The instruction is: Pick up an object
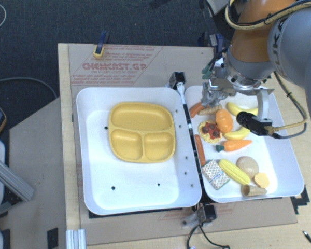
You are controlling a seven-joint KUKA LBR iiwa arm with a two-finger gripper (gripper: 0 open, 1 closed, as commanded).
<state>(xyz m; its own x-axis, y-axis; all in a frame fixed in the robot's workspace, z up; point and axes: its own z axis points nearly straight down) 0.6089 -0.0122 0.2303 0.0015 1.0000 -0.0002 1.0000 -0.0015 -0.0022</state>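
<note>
Toy sausage (199, 109) lying at the top left of the right bin (287, 160), close beside an orange toy (224, 121) and a little pizza (210, 131). Gripper (213, 95) just above it. Open or shut: cannot tell. Could slip off, grab a crowded neighbour instead, or bump the bin wall.

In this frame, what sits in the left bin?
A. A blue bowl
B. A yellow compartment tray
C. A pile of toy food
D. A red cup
B. The yellow compartment tray lies alone in the left bin, while the toy food pieces, such as the corn cob, are crowded in the right bin under the gripper.
</note>
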